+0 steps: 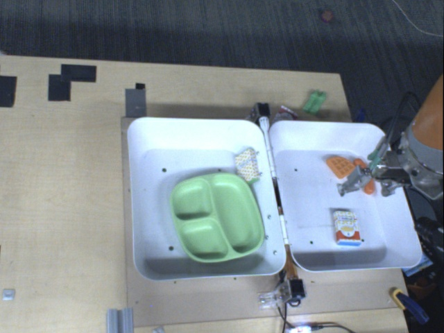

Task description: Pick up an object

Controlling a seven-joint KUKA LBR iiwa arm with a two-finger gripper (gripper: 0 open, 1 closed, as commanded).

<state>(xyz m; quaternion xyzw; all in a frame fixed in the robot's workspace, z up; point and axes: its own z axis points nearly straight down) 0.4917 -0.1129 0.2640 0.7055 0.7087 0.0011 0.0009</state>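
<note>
i see the gripper hanging over the right bin near its right edge, fingers spread, grasping nothing. an orange piece lies just beside it; a small carton sits toward the near edge. nothing is lifted yet.

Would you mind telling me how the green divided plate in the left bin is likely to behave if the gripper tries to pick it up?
The green plate looks like moulded plastic, so probably stiff and light. It is wide and lies flat on the left bin, so a rim pinch seems the only hold, and it may tilt. The gripper is over the right bin.
</note>
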